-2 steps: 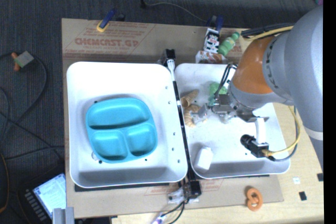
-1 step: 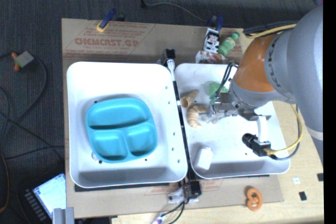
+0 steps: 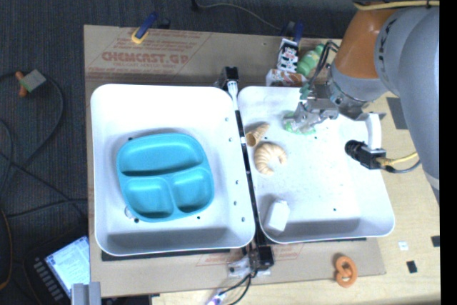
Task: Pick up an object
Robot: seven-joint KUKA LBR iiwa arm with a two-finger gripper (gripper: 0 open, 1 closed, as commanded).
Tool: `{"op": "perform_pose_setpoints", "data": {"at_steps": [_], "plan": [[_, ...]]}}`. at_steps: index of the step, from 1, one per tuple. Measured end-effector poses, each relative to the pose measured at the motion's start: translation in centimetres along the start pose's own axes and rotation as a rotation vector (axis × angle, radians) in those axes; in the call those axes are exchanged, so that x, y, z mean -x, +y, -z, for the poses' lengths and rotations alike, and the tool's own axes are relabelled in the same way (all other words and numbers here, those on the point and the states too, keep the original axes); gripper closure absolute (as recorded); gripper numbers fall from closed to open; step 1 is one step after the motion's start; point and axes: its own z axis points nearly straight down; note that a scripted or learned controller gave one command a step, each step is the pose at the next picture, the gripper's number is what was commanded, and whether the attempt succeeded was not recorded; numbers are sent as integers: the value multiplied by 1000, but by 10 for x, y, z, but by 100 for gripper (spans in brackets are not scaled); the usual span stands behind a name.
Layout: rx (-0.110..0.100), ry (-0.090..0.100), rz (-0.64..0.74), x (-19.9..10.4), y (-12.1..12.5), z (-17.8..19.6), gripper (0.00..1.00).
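My gripper [image 3: 305,117] is low in the right bin [image 3: 357,218], near its far edge, right over a small green and white thing [image 3: 294,126] that peeks out under the fingers. A tan croissant-shaped toy [image 3: 269,156] lies just left of and nearer than the gripper. A small tan cone piece [image 3: 255,132] sits beside it by the bin's left wall. A white block [image 3: 276,214] rests near the bin's front left corner.
The left bin [image 3: 107,225] holds a blue divided tray [image 3: 166,176]. Behind the right bin stand a patterned box [image 3: 285,61] and a green item [image 3: 308,62]. An orange ring [image 3: 345,269] lies on the board in front of the bins.
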Motion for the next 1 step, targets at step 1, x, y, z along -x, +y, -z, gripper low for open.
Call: {"op": "perform_pose_setpoints", "data": {"at_steps": [1], "plan": [[-1, 3, 1, -69, -31, 31, 100]]}}
